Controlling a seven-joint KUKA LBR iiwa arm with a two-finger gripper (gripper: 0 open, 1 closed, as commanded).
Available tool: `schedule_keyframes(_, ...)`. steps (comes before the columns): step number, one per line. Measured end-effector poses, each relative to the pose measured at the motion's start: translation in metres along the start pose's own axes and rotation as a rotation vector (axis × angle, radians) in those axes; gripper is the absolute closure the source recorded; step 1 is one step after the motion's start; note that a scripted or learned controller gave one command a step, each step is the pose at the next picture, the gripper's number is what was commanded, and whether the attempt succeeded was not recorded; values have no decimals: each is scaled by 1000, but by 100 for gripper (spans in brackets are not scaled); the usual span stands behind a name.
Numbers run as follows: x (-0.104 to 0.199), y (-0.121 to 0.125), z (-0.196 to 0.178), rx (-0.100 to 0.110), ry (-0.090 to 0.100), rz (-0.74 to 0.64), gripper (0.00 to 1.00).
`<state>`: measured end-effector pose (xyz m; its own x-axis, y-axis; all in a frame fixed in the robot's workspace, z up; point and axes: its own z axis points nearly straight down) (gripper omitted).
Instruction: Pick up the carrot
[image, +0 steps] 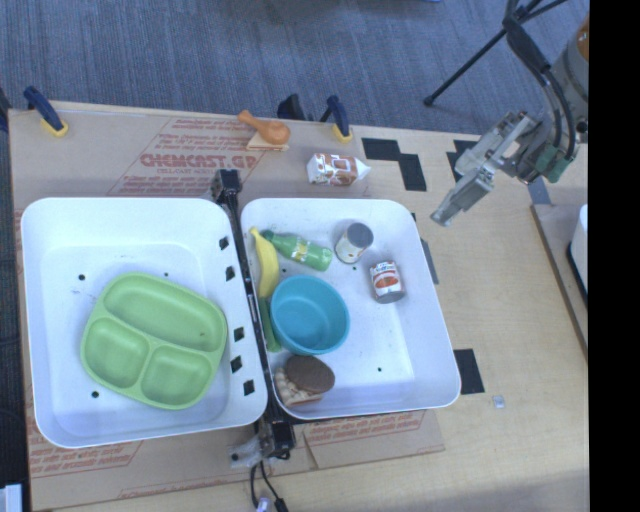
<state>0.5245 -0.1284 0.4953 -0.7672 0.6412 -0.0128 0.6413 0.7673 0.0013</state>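
well, the gripper (452, 208) hovers off the right bin's (425, 330) top right corner, fingers indistinct, gripping nothing visible.

even bright light, soft faint shadows, mild glare on white bins (430, 330), slightly soft focus

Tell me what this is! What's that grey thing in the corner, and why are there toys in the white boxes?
That grey thing is a robot arm, and its pinching tool hangs over the bench, outside the boxes, holding nothing. One camera looks down from above. The left white bin holds a green divided plastic plate. The right white bin holds a blue plastic bowl, a yellow toy banana, a green plastic bottle and two small tins. The orange toy carrot it should pick up lies on the cardboard beyond the bins.
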Motion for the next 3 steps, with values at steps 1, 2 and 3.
schedule_keyframes(1,13,78,-50,5,4,358,0)
schedule_keyframes(2,53,191,-47,10,7,530,0)
schedule_keyframes(3,49,260,-45,13,8,680,0)
